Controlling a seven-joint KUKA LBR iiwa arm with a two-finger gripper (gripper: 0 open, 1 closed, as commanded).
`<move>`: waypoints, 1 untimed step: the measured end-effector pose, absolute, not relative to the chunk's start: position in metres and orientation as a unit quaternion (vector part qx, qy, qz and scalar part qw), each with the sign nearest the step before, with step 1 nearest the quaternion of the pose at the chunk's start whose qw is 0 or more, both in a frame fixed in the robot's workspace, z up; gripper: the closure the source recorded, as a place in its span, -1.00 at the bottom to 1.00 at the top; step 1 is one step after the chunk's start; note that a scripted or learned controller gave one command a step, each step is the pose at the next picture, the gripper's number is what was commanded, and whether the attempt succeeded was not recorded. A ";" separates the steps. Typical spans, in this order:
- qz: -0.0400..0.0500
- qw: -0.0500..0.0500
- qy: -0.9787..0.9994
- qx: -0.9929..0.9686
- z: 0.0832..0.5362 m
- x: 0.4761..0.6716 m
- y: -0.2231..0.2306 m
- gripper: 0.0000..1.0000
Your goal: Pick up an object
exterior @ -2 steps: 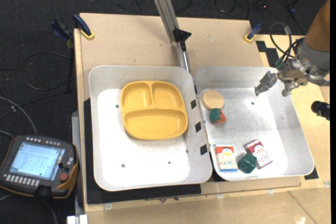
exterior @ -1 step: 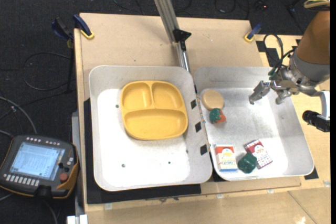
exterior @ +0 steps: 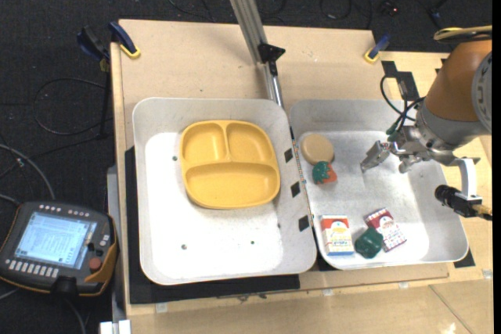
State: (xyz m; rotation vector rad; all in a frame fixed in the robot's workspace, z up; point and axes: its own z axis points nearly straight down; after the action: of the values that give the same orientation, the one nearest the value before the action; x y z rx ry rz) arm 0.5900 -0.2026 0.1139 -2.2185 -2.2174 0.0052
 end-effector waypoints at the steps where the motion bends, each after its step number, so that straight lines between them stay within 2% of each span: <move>1: 0.000 -0.001 -0.707 -0.707 0.128 0.592 -0.203 1.00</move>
State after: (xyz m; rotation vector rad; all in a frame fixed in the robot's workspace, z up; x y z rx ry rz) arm 0.5922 -0.2029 0.1282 -2.2226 -2.2230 -0.0010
